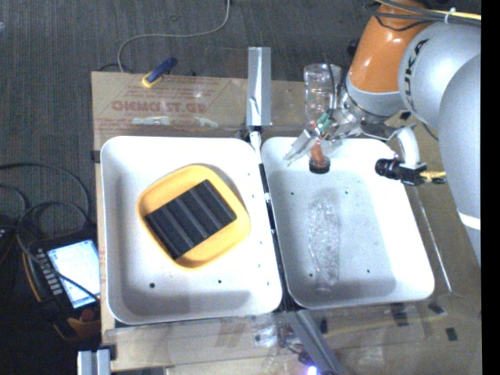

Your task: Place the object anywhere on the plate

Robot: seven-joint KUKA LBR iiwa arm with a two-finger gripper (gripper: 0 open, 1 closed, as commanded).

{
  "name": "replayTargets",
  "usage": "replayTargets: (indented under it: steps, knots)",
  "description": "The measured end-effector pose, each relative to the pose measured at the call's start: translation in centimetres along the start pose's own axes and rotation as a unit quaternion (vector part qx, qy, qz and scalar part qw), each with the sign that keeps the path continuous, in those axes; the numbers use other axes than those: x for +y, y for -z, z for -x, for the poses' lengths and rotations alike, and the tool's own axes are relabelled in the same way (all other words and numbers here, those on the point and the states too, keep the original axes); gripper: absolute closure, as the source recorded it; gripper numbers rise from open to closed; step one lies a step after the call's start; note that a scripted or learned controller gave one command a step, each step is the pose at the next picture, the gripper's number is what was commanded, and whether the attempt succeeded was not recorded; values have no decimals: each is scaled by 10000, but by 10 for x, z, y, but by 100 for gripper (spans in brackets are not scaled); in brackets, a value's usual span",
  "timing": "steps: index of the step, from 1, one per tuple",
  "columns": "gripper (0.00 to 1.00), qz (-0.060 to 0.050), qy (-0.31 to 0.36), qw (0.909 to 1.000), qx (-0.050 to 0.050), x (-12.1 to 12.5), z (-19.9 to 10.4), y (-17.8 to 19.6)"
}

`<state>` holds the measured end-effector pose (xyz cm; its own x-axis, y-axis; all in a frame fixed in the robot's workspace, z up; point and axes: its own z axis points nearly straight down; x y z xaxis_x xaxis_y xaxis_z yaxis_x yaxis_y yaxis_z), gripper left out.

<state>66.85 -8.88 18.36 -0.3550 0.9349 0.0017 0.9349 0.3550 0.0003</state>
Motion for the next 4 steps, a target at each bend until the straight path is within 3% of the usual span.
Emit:
replayTargets:
  steps: [1,2,3,4]
  knots:
    - [100,-11,1207,9927,-10,6,-16,0]
    - [100,-10,-136,9999,2,-29,-48,-1]
    - [100,-13,-387,9993,-3,-12,14,-68]
    - [100,-5,-1636,9865,-3,-49,3,-59]
